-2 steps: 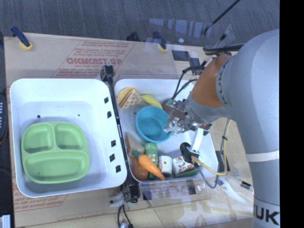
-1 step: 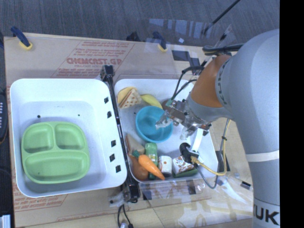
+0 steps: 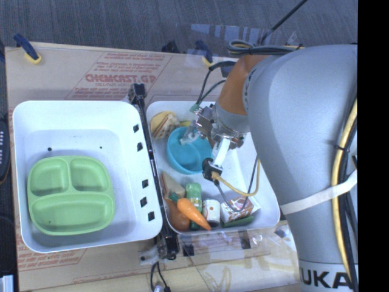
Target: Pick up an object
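Gripper (image 3: 196,132) hung over blue bowl (image 3: 187,152) in right bin (image 3: 262,215); finger state could not be told. Green tray (image 3: 70,194) lay in left bin (image 3: 67,117).

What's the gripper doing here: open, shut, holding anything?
Gripper: cannot be told; it sits low over the blue bowl in the right bin, and the wrist hides the tips.
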You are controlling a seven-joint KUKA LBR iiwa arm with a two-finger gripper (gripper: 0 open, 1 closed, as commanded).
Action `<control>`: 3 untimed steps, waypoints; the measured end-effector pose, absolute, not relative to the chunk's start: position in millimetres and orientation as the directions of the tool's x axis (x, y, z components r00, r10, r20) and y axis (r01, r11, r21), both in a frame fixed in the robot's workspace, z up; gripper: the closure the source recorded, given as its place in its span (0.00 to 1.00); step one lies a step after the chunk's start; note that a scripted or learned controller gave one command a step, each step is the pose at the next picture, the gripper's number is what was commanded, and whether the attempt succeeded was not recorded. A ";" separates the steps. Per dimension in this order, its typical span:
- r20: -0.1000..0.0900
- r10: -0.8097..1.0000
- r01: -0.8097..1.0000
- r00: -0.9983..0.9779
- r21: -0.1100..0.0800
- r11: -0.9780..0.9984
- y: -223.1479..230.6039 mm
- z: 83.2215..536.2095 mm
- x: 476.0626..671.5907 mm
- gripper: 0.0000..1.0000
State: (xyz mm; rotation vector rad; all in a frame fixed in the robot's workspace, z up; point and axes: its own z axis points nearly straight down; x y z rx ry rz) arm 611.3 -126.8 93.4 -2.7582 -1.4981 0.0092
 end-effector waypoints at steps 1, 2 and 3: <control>-0.004 0.804 0.804 0.595 -0.013 -0.595 -98.0 90.4 521.7 0.00; -0.009 0.311 0.311 0.950 -0.010 -0.950 -89.5 90.7 573.6 0.00; -0.012 0.266 0.266 0.964 -0.010 -0.964 -90.7 90.5 547.6 0.00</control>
